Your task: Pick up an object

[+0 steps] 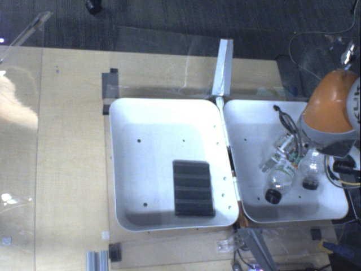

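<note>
- The gripper (286, 151) hangs over the right bin (254, 129). I cannot tell how its jaws stand.
- A clear bottle (280, 180) lies just under it, at 6 o'clock.
- A black ridged block (193, 188) lies in the left bin (141, 123), toward 5 o'clock.

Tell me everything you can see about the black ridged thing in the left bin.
The black ridged block is a dark, matte rectangular slab, perhaps rubber or foam, with about four raised bands running across its width. It lies flat on the floor of the left bin, in the near right part, its long side running roughly front to back, its near end by the bin's front wall. Nothing else touches it. The gripper is over the right bin, well away from it.
</note>
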`<action>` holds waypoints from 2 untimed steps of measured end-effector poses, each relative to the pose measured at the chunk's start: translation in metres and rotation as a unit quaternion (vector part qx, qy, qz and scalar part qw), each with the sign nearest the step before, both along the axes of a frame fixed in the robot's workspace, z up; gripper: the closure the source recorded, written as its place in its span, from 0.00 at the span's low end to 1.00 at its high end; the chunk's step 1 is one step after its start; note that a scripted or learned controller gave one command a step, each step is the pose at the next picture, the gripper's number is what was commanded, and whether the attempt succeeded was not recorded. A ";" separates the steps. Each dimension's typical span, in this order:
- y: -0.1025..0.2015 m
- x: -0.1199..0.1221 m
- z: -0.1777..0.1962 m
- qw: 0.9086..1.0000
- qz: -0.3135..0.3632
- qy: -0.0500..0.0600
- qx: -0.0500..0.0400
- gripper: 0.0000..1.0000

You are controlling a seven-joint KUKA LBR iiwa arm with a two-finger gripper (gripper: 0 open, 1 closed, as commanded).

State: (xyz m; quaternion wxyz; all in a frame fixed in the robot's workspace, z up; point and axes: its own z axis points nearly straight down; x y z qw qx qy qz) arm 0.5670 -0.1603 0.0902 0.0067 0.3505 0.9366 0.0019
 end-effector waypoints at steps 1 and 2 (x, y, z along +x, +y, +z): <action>0.023 -0.035 0.001 0.999 0.039 -0.002 -0.001 0.00; 0.035 0.018 0.030 0.997 -0.075 0.003 0.001 0.00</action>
